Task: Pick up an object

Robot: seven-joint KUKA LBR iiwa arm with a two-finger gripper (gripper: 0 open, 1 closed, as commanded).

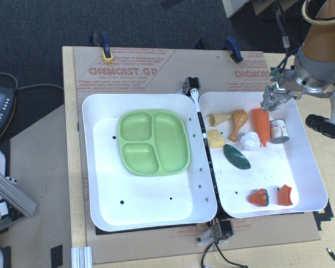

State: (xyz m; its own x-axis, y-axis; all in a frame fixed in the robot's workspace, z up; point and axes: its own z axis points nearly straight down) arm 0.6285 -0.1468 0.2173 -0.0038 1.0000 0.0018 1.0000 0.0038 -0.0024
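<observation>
White plastic dominates: two shallow bins side by side on a board-covered bench (156, 66). The left bin (100, 194) carries one thing, a green divided tray (154, 142), sitting a little above centre. The right bin (307, 177) holds all the loose pieces, so that is where your pick has to come from.

The arm (324, 43) comes in from the right, orange band above a grey wrist, angled down over the right bin's far corner. Its gripper (273, 100) hangs just above the top end of the orange carrot (261, 125). You cannot tell from this slant whether it is spread or pressed together, and nothing is seen pinched in it.

The carrot lies roughly upright in the view, touching a small can (278, 131) on its right and a white round piece (249, 142) at its lower left. To its left lie a drumstick (237, 123) and a tan piece (218, 118); below those, a pale yellow block (215, 139) and a dark green leaf-shaped piece (237, 156). Two small red pieces (258, 197) (285, 195) sit well apart from the cluster, near the bin's near edge.

Judging by the pose, the carrot is the likely target. The crowding on both its flanks could block a clean closure.
</observation>
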